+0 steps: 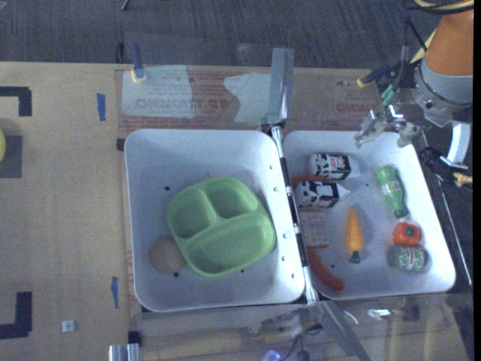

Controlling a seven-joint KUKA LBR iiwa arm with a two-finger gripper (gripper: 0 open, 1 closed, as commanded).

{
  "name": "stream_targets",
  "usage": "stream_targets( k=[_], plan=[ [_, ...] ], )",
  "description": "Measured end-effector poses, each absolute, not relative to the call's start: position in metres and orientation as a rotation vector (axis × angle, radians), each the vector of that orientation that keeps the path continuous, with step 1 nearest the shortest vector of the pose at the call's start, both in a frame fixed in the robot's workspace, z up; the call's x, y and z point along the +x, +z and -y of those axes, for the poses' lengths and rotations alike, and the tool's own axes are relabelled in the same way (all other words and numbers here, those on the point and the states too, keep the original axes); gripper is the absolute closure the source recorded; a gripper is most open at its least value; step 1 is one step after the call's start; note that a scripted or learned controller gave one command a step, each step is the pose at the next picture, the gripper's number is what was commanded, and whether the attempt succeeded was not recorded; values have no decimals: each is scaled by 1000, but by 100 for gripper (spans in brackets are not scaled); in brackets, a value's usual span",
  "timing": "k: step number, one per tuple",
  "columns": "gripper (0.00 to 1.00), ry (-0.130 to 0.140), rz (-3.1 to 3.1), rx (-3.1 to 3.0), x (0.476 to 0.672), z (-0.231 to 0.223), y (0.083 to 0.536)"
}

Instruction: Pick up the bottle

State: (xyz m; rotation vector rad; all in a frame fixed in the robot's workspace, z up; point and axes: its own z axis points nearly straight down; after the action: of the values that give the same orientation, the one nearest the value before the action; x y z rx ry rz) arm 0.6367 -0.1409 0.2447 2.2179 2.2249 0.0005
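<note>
The green bottle (390,190) lies on its side in the right bin (376,286), close to the right wall. My gripper (388,131) hangs over the bin's far right corner, up and slightly left of the bottle and clearly apart from it. Its fingers (367,134) are spread open with nothing between them.
The right bin also holds two cow-patterned cartons (331,165) (319,194), a carrot (353,233), a red-orange tomato (406,234), a green can (406,258) and a red pepper (325,271). In the left bin (143,164) sit a green divided plate (220,226) and a tan ball (165,254).
</note>
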Motion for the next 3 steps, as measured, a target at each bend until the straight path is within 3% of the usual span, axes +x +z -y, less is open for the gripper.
stream_targets(
  k=[1, 2, 3],
  plan=[
    [100, 3, -2225, 2213, 638, 140, 256],
    [100, 1, -2336, 2100, 525, 186, 139],
    [100, 22, -2376, 2070, 491, 206, 92]
  ],
)
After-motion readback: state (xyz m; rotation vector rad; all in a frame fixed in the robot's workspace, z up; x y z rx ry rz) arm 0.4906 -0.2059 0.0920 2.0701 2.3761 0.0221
